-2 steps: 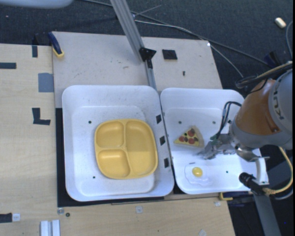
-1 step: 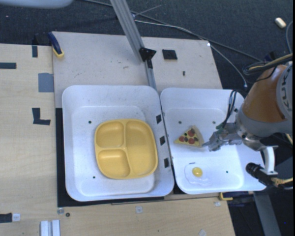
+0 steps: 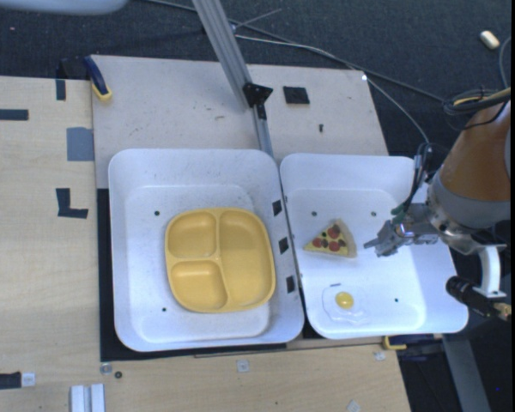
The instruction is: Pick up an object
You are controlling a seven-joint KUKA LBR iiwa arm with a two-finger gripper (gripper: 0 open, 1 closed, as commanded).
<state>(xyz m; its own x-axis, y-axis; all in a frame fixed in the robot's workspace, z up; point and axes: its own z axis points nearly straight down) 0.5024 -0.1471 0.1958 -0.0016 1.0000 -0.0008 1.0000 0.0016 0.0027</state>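
Note:
A toy pizza slice (image 3: 332,239) lies in the middle of the right bin (image 3: 352,174). A toy fried egg (image 3: 343,303) rests near that bin's front edge. My gripper (image 3: 383,242) hovers over the right part of this bin, just right of the pizza slice and apart from it. Nothing shows between its fingers, and the fingers are too small and dark to read. A yellow divided plate (image 3: 220,258) sits in the left bin (image 3: 137,230).
The grey and orange arm (image 3: 476,178) comes in over the right bin's right rim. A metal pole (image 3: 227,41) slants down to the gap between the bins. Cables run across the dark floor behind.

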